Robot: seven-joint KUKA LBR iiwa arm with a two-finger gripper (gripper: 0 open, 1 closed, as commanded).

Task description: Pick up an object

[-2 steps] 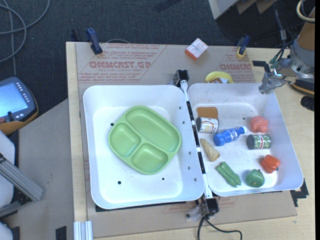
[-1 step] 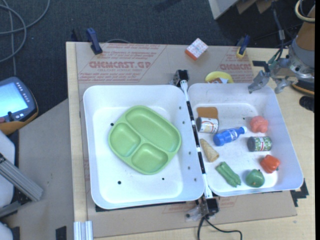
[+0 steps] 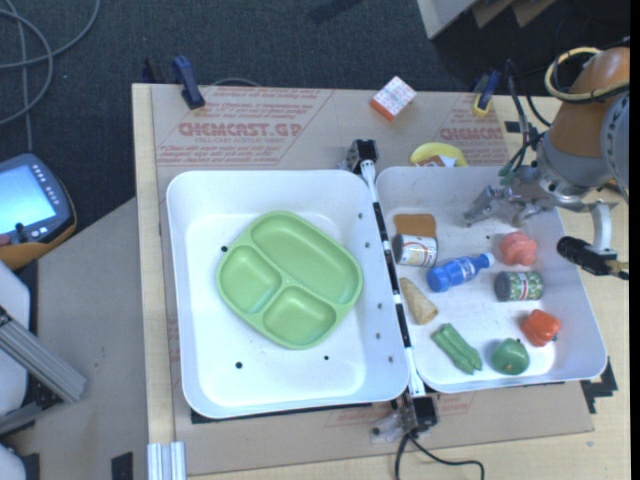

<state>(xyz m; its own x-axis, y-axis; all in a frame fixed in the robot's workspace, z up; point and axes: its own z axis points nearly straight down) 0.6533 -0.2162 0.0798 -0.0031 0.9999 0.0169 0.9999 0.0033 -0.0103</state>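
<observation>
My gripper (image 3: 492, 206) hangs over the right bin (image 3: 590, 313), fingers spread and holding nothing. Below it that bin holds a peach ball (image 3: 518, 248), a blue bottle (image 3: 457, 272), a small can (image 3: 415, 251), a dark jar (image 3: 518, 286), a red pepper (image 3: 540, 327) and a green pepper (image 3: 509, 356). The left bin (image 3: 195, 268) holds a green divided plate (image 3: 290, 279).

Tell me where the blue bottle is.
The blue bottle lies in the right bin, near its middle, between the small can and the dark jar.
</observation>
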